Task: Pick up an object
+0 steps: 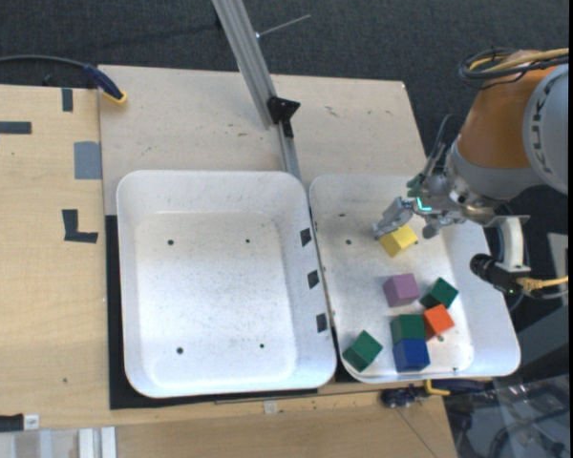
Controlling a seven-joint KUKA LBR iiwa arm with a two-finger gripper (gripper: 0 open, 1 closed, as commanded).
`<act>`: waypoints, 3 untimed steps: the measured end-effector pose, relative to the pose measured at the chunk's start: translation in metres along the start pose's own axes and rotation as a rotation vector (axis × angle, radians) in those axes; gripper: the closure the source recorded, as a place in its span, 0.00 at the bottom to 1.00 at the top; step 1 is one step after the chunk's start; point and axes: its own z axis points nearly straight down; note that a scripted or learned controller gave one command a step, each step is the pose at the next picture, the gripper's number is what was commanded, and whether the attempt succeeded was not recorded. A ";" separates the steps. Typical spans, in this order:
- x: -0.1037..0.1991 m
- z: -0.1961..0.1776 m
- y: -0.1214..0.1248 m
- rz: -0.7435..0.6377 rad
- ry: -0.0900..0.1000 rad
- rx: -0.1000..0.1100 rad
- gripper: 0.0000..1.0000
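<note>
**Gripper over right bin, yellow cube at its tip**

Gripper [404,219] sits low over the upper part of the right bin [349,208]. Yellow cube [398,241] lies just below the fingers, touching or nearly so; cannot tell whether it is gripped, nor how the fingers stand. Purple cube [400,289] lies nearer the camera, apart.

We see the right bin's [336,256] upper-left floor open for approach. Toward the lower right, blocks crowd together: purple block [400,289], orange block [438,321], blue block [412,353]. The slanted metal bar [248,51] crosses the upper centre.
</note>
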 end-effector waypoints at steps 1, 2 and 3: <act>0.000 -0.002 0.001 -0.001 -0.001 -0.004 0.00; -0.002 0.045 -0.007 0.000 -0.001 0.001 0.00; 0.005 0.093 -0.004 -0.001 -0.001 0.001 0.00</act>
